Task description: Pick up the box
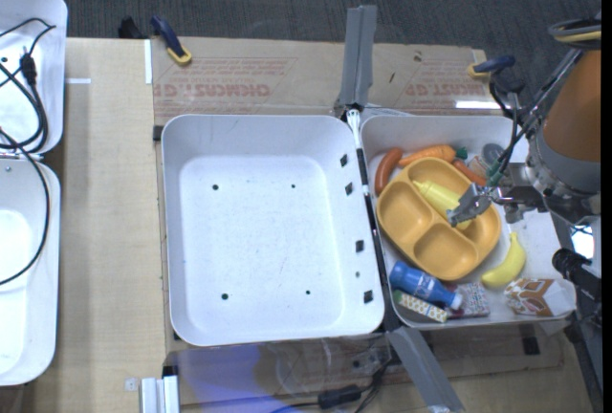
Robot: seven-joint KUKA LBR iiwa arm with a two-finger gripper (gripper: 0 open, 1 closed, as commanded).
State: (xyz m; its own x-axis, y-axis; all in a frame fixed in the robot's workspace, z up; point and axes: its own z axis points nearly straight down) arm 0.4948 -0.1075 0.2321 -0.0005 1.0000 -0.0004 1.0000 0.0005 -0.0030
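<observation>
Dark carpet runs behind the desk (105,163) and its two white bins. My landmark is the yellow divided plate (435,225) in the right bin (435,126): the jaws (469,208) hang over its upper right part, and whether they are spread I cannot tell. The box (423,308), flat and patterned, lies below the plate by the near wall, just under a blue bottle (421,285), its long axis slanting down to the right. So it sits nearward and leftward of the jaws.

Even overhead light, soft shadows; small objects perhaps slightly blurred.
</observation>
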